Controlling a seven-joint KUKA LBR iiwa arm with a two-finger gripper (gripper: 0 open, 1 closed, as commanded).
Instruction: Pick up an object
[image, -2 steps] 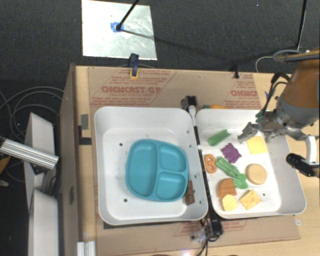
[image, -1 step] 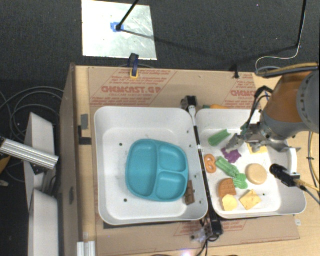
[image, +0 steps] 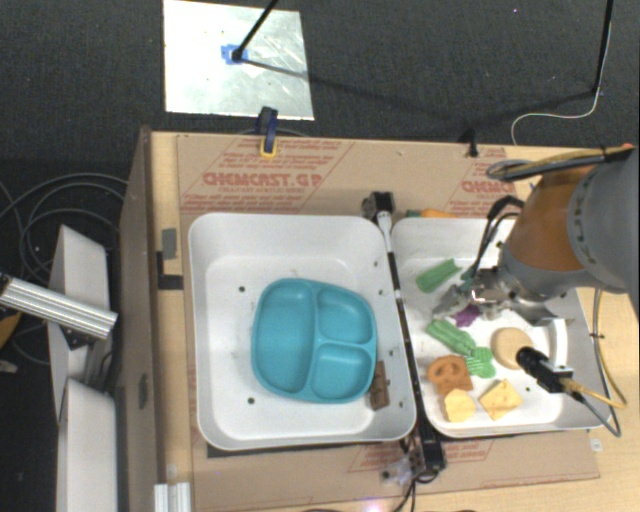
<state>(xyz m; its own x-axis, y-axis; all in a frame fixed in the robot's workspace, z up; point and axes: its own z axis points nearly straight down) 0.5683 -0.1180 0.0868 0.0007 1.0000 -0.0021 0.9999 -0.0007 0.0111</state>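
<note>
Left shallow white bin (image: 205, 330) holds a teal divided plastic plate (image: 312, 340), with a small brown block (image: 379, 385) against its right wall; both are well apart from the arm. All the action is in the right shallow white bin (image: 455, 245). There, left to right: a flat green plastic piece (image: 437, 274) near the top, a long dark-green ridged piece (image: 450, 337) lying diagonally, an orange pretzel-shaped toy (image: 450, 373), a small purple plastic piece (image: 467, 318), and a pale beige round piece (image: 508, 345). The two-finger gripper (image: 478, 295) is low over the bin's middle. The purple piece lies just below and slightly left of its tip in the view, close or maybe touching; too small to be sure. The purple piece is the likely target, with the dark-green piece next nearest, its long axis running upper-left to lower-right. Can't tell whether the gripper is spread or closed, and nothing is visibly held. Next move probably needs a short shift toward the view's bottom.
</note>
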